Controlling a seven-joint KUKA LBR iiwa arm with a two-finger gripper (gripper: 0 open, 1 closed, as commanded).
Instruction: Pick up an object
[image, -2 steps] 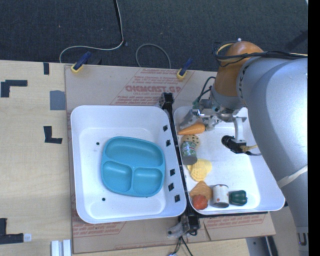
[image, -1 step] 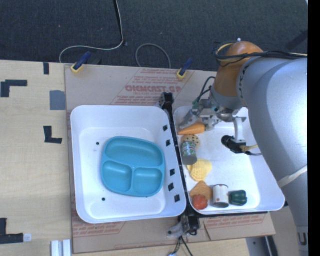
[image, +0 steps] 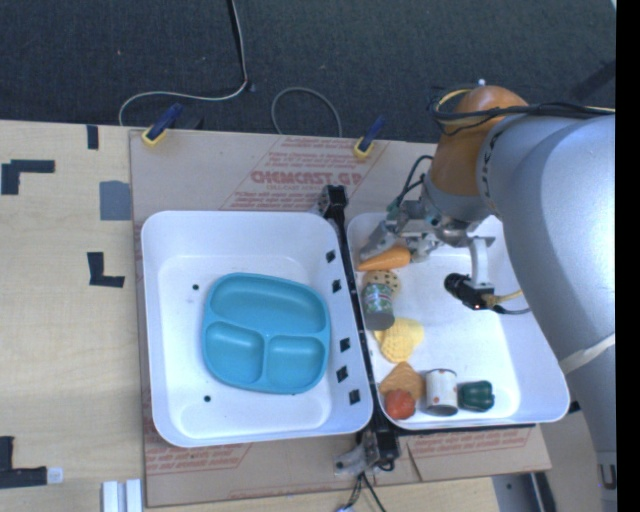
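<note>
The grey arm (image: 560, 200) is running off the right edge and hiding the right bin's (image: 520, 400) far corner. The pincer (image: 400, 240) is too blurred to read. The tabletop (image: 60, 350) is running past the left edge.

Your arm (image: 560, 210) comes in from the right, its thick grey link filling that side, the orange band (image: 470, 140) sitting above the wrist. You have the wrist bent down and leftward, the gripper (image: 385, 243) low at the end, pointing left and down.
</note>
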